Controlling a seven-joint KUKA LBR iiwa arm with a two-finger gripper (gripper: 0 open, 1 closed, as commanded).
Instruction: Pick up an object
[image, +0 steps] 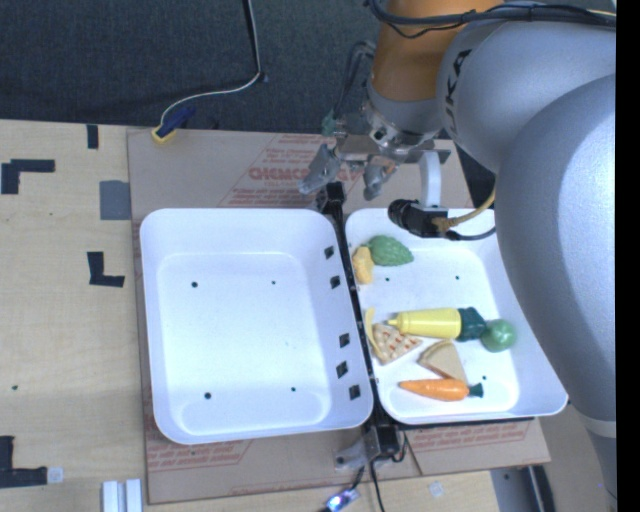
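Pincer (347, 178) spread wide with nothing between its fingers, above the far end of the seam between the two bins.

The toy food lies in the right bin (500, 400): a green leafy piece (390, 251) and small yellow piece (362, 265) far, then a yellow bottle (430, 323), green ball (498, 335), waffle (393, 345), bread wedge (447, 359), and carrot (435, 390) nearest. The left bin (240, 330) sits just beside it on the table (60, 300).

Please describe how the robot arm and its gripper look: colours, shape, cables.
The arm is thick, rounded and smooth grey, with an orange band above the wrist. The gripper is small, of grey metal, with two thin fingers. A black cable and thin wires run beside it.
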